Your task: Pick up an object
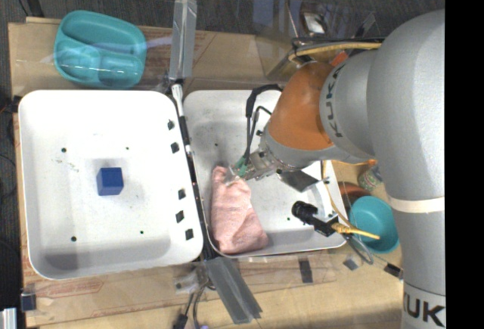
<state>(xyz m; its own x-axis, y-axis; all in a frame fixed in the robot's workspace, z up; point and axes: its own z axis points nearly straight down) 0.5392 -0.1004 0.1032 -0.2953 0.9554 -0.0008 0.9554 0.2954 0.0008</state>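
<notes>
A pink soft lump lies along the left side of the right bin. My gripper hangs low over the lump's upper end, right at its top edge; the grey and orange wrist covers much of the bin behind it. Whether it touches the lump is unclear. A small blue cube sits alone near the middle of the left bin, far from the gripper.
A teal plastic container rests on the bench beyond the left bin. A teal bowl sits just past the right bin's right rim. The arm's bulk fills the right side of the view.
</notes>
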